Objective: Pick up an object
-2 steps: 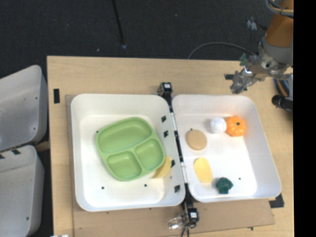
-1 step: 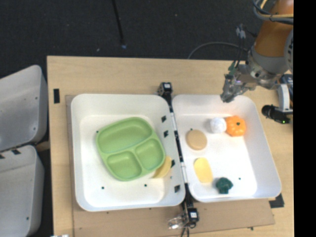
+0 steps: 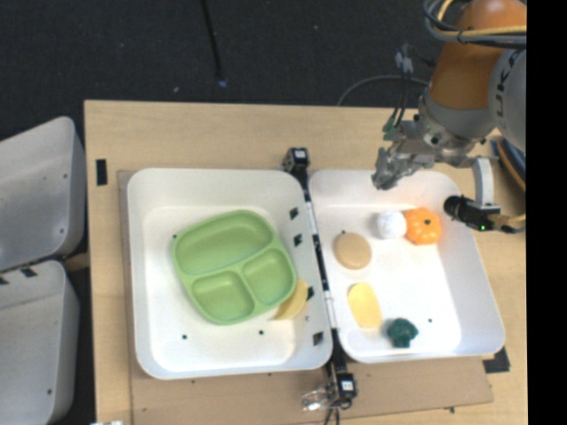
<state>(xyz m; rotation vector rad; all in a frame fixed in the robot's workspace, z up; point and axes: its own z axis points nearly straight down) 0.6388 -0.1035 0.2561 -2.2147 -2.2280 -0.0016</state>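
My gripper (image 3: pixel 386 179) hangs over the back edge of the right bin (image 3: pixel 469 321), above and apart from the objects. Nothing shows between its fingers. In that bin lie a white ball (image 3: pixel 388 225), an orange pumpkin-like piece (image 3: pixel 423 227) beside it, a tan round disc (image 3: pixel 353 251), a pale yellow oblong piece (image 3: pixel 363 305) and a dark green lump (image 3: pixel 401 331) near the front. The white ball is the closest one, just below the gripper.
The left bin (image 3: pixel 151 326) holds a green divided plate (image 3: pixel 234 266) with a yellow banana-like piece (image 3: pixel 293 302) tucked at its right edge. A ridge with black clips (image 3: pixel 312 237) divides the two bins. White chair parts (image 3: pixel 35 237) stand at the far left.
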